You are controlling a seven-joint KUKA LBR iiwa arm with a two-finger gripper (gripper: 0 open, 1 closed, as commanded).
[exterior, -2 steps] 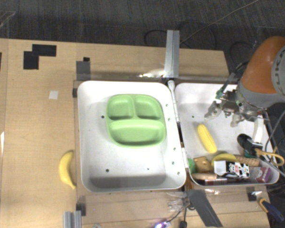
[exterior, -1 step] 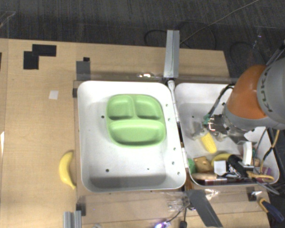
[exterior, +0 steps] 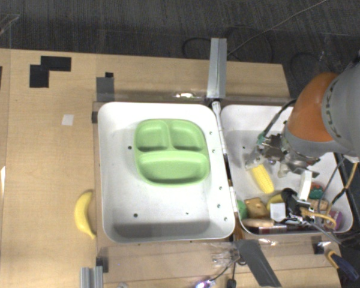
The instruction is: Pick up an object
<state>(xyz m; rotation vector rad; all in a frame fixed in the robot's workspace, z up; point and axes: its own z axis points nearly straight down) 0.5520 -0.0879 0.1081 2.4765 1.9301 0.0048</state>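
Note:
My gripper (exterior: 265, 156) hangs low over the middle of the right bin (exterior: 240, 125), reaching in from the right. Just below it in the view lies a yellow corn-like piece (exterior: 262, 177), close to the gripper's tip; whether they touch is unclear. Along the bin's near edge sits a cluster of small items: a brown lump (exterior: 256, 207), a white and yellow block (exterior: 277, 209) and a green piece (exterior: 316, 192). I see nothing held by the gripper.
The left bin (exterior: 114, 161) holds a green divided plate (exterior: 170, 150) in its far half. A yellow banana (exterior: 84, 213) lies on the wooden bench just left of that bin. A metal divider post (exterior: 216, 71) stands between the bins at the back.

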